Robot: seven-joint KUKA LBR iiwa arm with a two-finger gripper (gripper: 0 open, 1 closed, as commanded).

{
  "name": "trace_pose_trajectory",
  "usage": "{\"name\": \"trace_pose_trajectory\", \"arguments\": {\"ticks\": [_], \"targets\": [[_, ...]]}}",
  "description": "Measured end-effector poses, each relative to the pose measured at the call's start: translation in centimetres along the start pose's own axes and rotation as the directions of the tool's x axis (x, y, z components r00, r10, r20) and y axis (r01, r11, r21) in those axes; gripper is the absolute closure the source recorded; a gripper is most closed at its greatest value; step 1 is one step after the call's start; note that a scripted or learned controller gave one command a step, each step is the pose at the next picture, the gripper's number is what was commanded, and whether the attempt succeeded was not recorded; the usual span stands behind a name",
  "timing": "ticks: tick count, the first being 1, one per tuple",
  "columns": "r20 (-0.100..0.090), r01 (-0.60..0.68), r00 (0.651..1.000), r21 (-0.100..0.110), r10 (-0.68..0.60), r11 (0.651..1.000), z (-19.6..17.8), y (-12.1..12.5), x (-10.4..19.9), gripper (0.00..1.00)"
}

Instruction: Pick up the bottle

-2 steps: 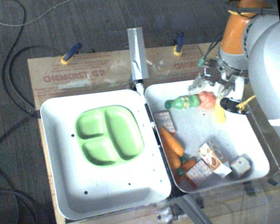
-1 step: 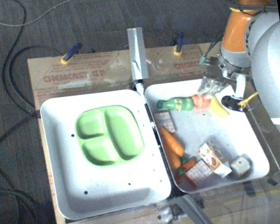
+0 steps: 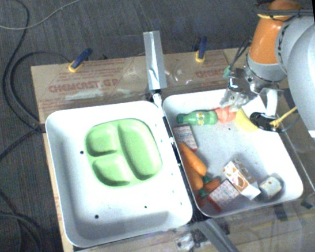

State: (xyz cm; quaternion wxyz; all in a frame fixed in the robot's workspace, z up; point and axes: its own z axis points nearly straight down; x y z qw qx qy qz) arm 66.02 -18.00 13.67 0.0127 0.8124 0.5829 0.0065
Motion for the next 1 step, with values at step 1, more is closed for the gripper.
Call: {"name": "trace_pose_trajectory", "arguments": {"ticks": [1], "targets": [[-0.002,0.050,0.999,0.032,-0.050,0.998,-12.17,2.23,-2.91,1.00]]}}
